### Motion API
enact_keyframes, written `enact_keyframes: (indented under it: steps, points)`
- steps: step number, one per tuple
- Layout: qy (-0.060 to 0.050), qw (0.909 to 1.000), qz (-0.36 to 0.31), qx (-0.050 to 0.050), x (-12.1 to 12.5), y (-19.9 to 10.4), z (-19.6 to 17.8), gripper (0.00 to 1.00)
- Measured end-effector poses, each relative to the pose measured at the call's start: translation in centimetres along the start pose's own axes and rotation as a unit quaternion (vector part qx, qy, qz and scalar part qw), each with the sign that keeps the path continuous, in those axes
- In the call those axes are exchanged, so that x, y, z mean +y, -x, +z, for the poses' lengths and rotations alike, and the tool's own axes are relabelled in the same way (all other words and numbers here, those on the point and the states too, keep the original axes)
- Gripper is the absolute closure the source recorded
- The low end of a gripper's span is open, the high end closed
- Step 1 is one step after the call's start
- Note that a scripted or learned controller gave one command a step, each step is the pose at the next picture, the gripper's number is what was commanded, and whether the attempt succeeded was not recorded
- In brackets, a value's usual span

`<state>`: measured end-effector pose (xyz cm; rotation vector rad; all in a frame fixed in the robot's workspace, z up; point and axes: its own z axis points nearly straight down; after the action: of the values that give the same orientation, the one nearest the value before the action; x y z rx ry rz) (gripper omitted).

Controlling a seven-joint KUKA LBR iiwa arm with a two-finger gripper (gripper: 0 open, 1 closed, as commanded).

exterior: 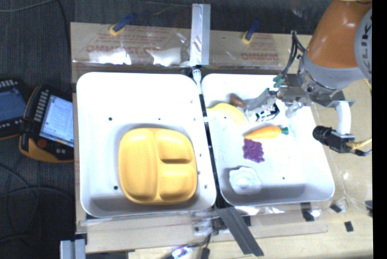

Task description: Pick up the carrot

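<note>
One hand [268, 108] hangs low in the right bin [314, 182], just above the carrot [266, 131]; whether it is open cannot be told.

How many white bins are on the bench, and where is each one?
2. The left bin holds a yellow divided tray. The right bin holds the carrot, a purple item and other small things. The arm may hide part of the right bin.
</note>
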<state>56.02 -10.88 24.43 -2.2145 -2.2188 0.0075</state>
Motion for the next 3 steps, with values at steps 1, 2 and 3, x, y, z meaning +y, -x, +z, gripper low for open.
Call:
enact_keyframes:
  steps: [1,2,3]
  points:
    - [0.000,0.9998,0.018,0.000,1.2,4.0,7.5,0.00]
    - [0.001,0.9970,0.077,-0.001,6.4,6.1,1.1,0.00]
    - [0.000,0.9948,0.102,-0.001,-0.5,10.7,-2.9,0.00]
